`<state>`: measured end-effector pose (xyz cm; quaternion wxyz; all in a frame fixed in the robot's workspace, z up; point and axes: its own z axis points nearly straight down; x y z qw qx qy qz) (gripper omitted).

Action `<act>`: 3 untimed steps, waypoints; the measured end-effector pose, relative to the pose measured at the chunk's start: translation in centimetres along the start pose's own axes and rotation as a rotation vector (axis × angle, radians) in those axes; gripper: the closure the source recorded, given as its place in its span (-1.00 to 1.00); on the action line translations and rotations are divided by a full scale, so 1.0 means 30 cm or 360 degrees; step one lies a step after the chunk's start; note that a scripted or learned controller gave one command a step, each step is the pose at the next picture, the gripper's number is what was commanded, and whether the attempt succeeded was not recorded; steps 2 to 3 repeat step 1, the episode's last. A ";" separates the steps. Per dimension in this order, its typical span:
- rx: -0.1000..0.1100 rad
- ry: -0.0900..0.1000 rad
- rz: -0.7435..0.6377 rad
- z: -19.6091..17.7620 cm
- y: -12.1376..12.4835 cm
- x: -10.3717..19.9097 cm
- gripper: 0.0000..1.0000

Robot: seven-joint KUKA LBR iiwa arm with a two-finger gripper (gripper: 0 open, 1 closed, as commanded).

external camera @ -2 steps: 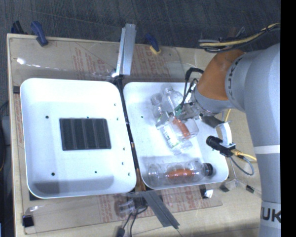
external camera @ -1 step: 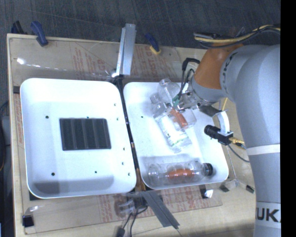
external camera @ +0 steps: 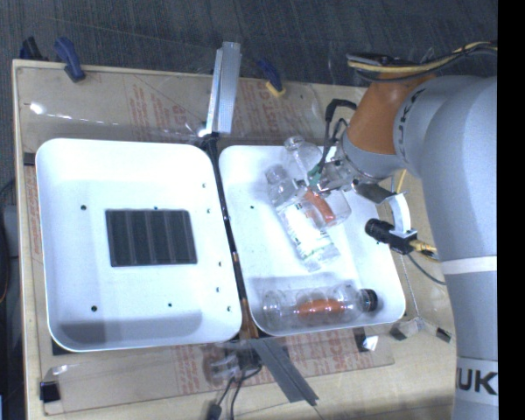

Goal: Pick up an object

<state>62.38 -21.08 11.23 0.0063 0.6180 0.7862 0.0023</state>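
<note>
Fingers (external camera: 322, 180): state cannot tell, hidden among clear objects in right bin (external camera: 381, 278).

Camera view: clear bottle (external camera: 302, 226) lies just below-left of fingers, long axis diagonal, upper-left to lower-right. Second clear bottle (external camera: 319, 303) farther, along bin's near wall.

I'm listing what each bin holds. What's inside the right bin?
The right bin holds a clear bottle lying along its front wall and more clear bottles mid-bin. The gripper covers part of that pile.
</note>
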 end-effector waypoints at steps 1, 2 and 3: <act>0.0020 0.0013 -0.0165 -0.256 0.153 0.144 1.00; 0.0020 0.0013 -0.0165 -0.256 0.153 0.144 1.00; 0.0020 0.0013 -0.0165 -0.256 0.153 0.144 1.00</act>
